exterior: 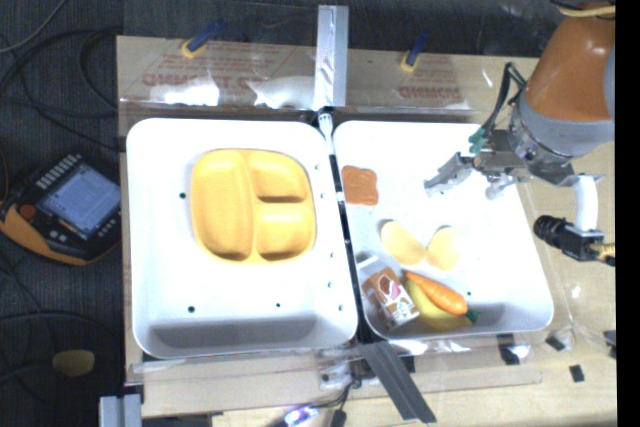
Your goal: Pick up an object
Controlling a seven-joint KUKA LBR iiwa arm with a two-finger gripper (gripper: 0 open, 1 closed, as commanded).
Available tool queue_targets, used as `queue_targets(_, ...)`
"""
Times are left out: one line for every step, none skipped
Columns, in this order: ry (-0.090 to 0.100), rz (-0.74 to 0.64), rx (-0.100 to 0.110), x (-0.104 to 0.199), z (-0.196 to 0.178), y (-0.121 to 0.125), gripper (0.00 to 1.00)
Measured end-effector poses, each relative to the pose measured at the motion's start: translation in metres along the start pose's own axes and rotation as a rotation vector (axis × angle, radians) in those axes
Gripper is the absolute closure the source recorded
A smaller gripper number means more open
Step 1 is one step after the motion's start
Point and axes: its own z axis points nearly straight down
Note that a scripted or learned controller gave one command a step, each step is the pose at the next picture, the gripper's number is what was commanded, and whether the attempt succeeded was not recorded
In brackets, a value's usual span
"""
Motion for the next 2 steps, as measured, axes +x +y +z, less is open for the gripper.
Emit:
queue_targets(0.000,-0.096,-0.004,0.003,0.144,-0.053,0.00)
queue_targets(-0.005,0.050,-0.015,0.017,0.151,-0.001,0.00)
